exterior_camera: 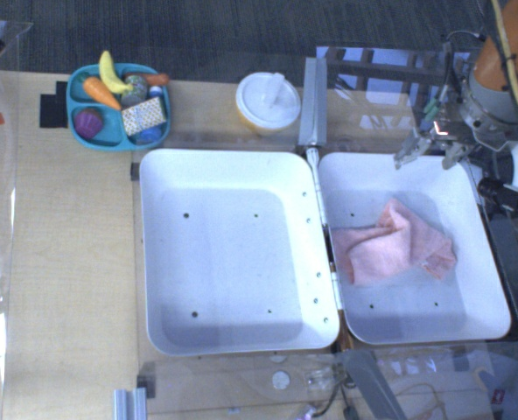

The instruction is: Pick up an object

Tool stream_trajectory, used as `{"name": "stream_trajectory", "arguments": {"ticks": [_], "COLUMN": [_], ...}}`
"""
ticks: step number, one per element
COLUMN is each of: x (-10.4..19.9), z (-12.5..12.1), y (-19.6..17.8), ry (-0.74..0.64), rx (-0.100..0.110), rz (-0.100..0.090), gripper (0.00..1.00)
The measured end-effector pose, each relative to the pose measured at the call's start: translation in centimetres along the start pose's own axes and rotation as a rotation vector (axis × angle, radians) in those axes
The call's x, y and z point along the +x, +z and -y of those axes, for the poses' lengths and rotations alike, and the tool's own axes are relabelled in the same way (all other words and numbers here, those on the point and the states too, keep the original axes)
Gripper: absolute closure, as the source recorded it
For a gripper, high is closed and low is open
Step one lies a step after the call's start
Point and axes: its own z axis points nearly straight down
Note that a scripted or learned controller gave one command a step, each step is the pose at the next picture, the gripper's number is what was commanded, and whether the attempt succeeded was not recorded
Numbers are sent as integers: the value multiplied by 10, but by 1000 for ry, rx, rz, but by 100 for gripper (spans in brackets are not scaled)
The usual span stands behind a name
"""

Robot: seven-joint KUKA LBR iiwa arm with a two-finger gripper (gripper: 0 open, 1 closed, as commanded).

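Gripper (431, 154) hovers over far edge of right bin (495, 309), fingers spread wide, nothing between them. Pink cloth (397, 245) lies crumpled mid-bin, well apart. Best approach: centre over raised fold, descend straight, pinch the ridge, lift slowly.

Pale wooden bench (58, 261), two white bins (233, 182) side by side, blue tray (75, 134), perhaps a lidded tub (269, 100)

Even, bright overhead light, soft shadows inside the white bins (233, 169), slight blur throughout, glare at left edge
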Motion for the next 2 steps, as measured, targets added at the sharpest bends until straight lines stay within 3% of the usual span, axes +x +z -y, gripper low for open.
{"name": "stream_trajectory", "arguments": {"ticks": [1,2], "x": [3,8], "z": [53,31], "y": [144,155], "ry": [-39,-165], "rx": [2,-11], "rz": [0,4], "gripper": [0,0]}}
